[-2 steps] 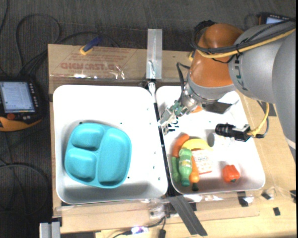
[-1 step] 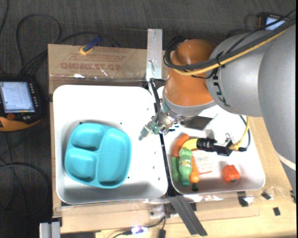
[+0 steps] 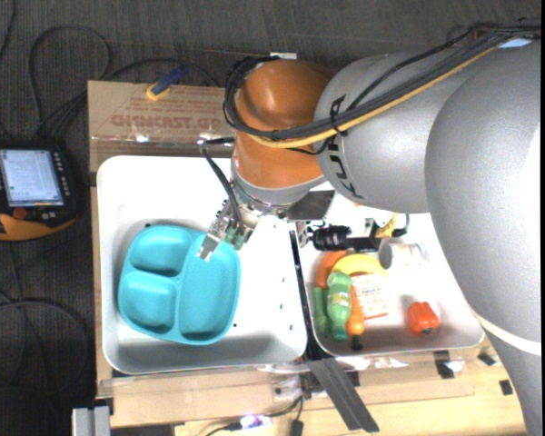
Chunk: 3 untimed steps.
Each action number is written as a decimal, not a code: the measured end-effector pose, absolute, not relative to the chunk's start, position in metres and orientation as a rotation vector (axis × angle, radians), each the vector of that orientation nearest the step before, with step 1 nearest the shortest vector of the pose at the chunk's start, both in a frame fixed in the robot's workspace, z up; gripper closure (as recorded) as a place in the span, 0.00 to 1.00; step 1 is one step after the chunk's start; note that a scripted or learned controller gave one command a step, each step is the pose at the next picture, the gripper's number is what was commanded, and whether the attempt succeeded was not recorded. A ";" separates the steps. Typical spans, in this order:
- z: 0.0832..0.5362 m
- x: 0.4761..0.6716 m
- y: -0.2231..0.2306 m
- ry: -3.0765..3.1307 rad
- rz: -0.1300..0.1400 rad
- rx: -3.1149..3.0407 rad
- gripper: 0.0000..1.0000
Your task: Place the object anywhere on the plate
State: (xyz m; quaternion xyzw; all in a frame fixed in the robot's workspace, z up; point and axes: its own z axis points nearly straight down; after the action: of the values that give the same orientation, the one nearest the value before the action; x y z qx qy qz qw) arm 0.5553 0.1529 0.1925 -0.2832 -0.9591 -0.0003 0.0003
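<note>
A turquoise plate (image 3: 177,284) with three compartments lies in the left white bin (image 3: 145,175). My gripper (image 3: 220,236) hangs over the plate's upper right rim, below the orange band of the arm (image 3: 277,107). It is small and partly in shadow, and I cannot make out an object in it. In the right bin (image 3: 454,330) lie a green bottle (image 3: 338,302), a yellow item (image 3: 359,263), a white box (image 3: 374,298) and a small orange-red item (image 3: 422,316).
The large grey arm covers much of the right bin's far side. A cardboard sheet (image 3: 154,116) lies behind the left bin. A control pendant (image 3: 23,184) sits on the floor at the left, with cables around it.
</note>
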 end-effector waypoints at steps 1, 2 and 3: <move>0.289 0.623 0.171 -3.004 -0.003 -0.925 1.00; 0.178 0.568 0.214 -2.918 0.002 -1.153 1.00; 0.183 0.499 0.194 -2.991 0.003 -0.952 1.00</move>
State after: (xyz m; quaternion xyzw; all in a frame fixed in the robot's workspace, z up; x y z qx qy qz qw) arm 0.4986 0.1941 0.1828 -0.3034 -0.9529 0.0009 0.0012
